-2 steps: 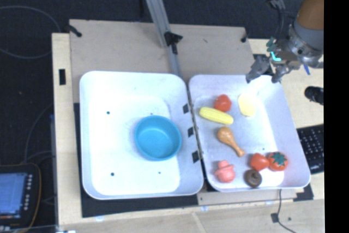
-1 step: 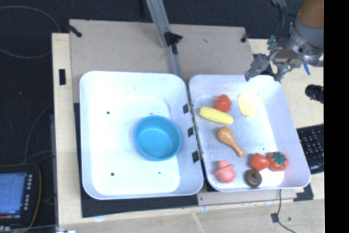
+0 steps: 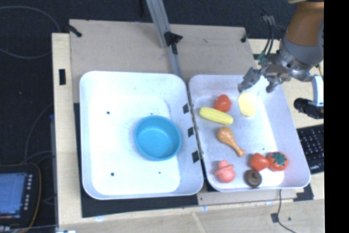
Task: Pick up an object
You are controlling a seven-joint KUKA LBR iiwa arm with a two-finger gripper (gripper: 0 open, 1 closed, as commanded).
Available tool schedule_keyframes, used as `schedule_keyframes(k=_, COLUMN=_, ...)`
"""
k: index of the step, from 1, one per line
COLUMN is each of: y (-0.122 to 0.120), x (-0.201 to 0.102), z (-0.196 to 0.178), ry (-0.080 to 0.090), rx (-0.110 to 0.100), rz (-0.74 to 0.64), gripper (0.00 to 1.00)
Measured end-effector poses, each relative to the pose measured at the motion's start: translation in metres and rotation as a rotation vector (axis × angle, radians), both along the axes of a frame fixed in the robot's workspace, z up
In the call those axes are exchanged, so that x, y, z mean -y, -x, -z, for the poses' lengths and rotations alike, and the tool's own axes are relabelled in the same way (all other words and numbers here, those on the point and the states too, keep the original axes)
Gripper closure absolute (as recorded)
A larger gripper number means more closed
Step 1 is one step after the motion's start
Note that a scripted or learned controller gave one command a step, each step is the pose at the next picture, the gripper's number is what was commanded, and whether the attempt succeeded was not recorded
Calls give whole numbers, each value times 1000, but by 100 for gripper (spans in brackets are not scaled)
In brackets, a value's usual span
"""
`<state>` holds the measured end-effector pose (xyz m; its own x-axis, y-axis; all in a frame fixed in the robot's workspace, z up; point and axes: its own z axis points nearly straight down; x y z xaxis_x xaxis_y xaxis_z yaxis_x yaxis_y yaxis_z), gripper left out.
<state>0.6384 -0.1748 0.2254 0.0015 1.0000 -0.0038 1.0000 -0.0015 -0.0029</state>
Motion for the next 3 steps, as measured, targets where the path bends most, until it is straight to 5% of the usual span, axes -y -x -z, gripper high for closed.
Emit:
schedule_keyframes(k=2, y=-1, x=4, z=112, ry=0, rx=3, rz=-8, gripper=0)
schedule_keyframes(k=3, y=-2, x=5, z=96, ry=1, rx=12, rz=-8, gripper=100)
